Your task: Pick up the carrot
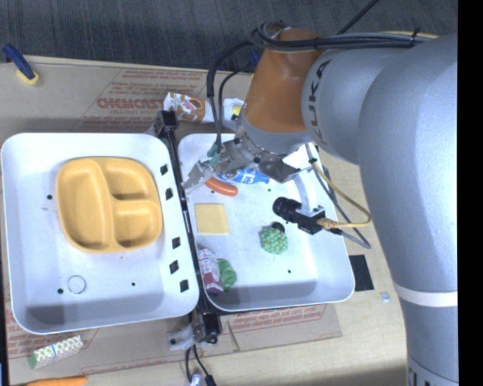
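Carrot lies in the right bin, toward its far left corner, just beside my claw on the near side. I cannot tell how wide my claw stands, nor whether it grips anything. A yellow square lies nearer still.

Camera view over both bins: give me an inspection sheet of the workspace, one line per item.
Surface: left bin and right bin, white, side by side on printed cardboard.
Job's things: carrot lying in the right bin, towards its back left.
Clutter: yellow divided plate in the left bin; yellow square, green clump and wrapped packet in the right bin.
Grippers: pincer low, just left of the carrot.
Cables: black cables looping by the wrist.
Surroundings: blue-and-yellow clip, small packet outside the bins.
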You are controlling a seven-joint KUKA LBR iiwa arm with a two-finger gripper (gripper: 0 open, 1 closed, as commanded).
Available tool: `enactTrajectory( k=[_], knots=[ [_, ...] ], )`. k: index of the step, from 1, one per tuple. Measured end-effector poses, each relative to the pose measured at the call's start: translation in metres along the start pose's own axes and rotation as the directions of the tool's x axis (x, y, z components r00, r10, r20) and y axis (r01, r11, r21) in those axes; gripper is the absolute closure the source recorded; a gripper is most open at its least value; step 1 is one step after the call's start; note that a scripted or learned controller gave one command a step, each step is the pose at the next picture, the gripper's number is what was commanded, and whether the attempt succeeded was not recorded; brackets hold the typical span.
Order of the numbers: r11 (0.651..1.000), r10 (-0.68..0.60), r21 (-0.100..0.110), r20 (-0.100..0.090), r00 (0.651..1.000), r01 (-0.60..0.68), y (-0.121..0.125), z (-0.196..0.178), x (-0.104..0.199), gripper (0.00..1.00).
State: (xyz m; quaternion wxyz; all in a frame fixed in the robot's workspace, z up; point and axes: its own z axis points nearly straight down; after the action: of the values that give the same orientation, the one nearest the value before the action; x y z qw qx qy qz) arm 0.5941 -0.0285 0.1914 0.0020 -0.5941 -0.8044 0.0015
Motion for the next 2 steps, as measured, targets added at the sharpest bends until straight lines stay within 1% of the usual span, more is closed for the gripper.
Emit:
enactTrajectory(
  k=[1,2],
  knots=[
    [1.0,-0.003,0.002,0.0,1.0,0.003,0.0,-0.01,0.0,1.0],
    [0.99,0.142,0.001,0.0,0.99,-0.142,-0.051,0.001,0.058,1.0]
  ],
)
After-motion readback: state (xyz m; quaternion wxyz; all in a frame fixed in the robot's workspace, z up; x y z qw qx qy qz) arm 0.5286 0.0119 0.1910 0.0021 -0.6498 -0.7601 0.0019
